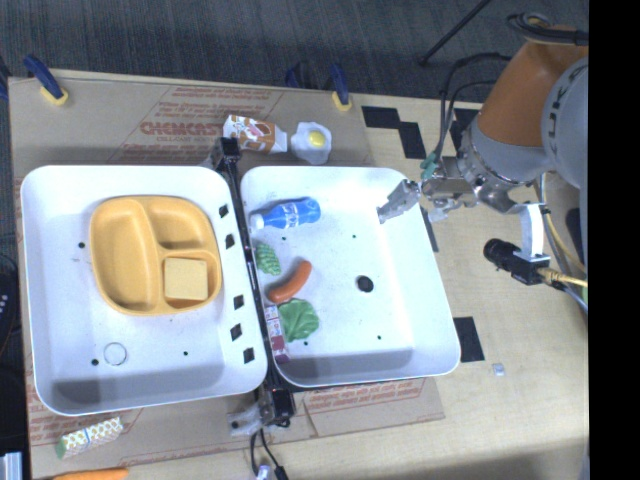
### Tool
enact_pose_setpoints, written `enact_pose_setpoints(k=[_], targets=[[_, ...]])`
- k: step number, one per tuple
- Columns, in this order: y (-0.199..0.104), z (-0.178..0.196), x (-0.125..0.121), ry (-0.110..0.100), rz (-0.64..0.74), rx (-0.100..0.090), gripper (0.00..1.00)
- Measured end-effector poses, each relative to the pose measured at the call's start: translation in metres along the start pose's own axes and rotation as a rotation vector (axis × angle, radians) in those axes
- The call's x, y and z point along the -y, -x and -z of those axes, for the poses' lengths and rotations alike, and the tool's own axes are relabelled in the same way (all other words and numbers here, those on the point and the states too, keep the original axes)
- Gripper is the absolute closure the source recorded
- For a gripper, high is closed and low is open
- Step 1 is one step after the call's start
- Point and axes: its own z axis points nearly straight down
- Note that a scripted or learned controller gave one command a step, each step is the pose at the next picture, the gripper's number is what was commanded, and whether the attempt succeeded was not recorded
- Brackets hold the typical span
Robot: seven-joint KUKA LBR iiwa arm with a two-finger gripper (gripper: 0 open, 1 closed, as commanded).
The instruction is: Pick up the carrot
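Note:
The carrot, a short orange-red stick, lies at a slant in the left part of the right bin. It sits between a small green piece above it and a green leaf below it. My gripper hangs over the right bin's upper right corner, well to the right of and above the carrot, with nothing visibly in it. The grey arm with its orange band reaches in from the right.
A blue bottle lies near the right bin's top left. The left bin holds a yellow divided tray with a tan block. A small carton and a yellow-white item sit behind the bins.

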Motion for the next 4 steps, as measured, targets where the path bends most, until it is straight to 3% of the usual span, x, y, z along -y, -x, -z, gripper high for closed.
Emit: enact_pose_setpoints(k=[1, 2, 3, 4], targets=[[-0.061, -0.134, -0.032, -0.003, -0.014, -0.001, 0.0], [-0.112, -0.154, 0.015, -0.002, -0.037, 0.0, 0.0], [-0.112, -0.144, 0.015, -0.004, -0.034, -0.001, 1.0], [-0.12, 0.057, -0.023, 0.003, 0.045, 0.001, 1.0]])
